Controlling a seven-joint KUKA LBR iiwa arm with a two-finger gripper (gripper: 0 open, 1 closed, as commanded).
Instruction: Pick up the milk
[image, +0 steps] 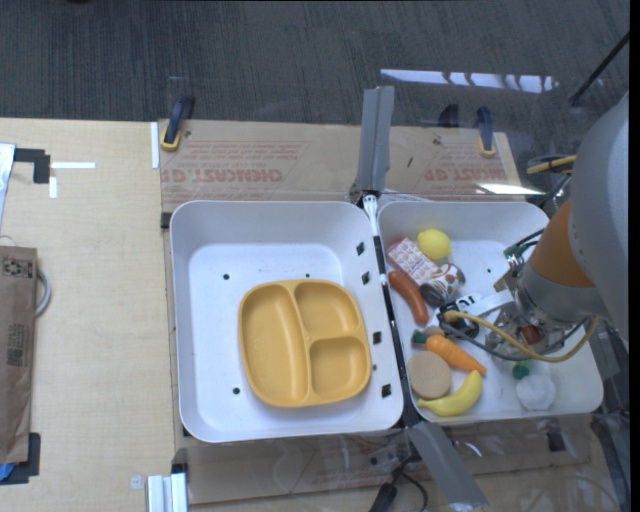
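The right bin (500, 215) is crowded. A yellow lemon (434, 243) sits near its far wall, a reddish sausage (408, 296) lies along the left wall, and toward the near side lie an orange carrot (457, 353), a round tan biscuit (430, 376) and a banana (453, 397). The end effector (495, 326) hangs low over the middle of this bin, just right of the carrot; whether it is released or clenched cannot be told. The milk (410, 258), a small pink-and-white carton, lies tipped on its side between lemon and sausage, apart from the end effector. In the left bin (200, 300) rests a yellow divided plate (303, 341)
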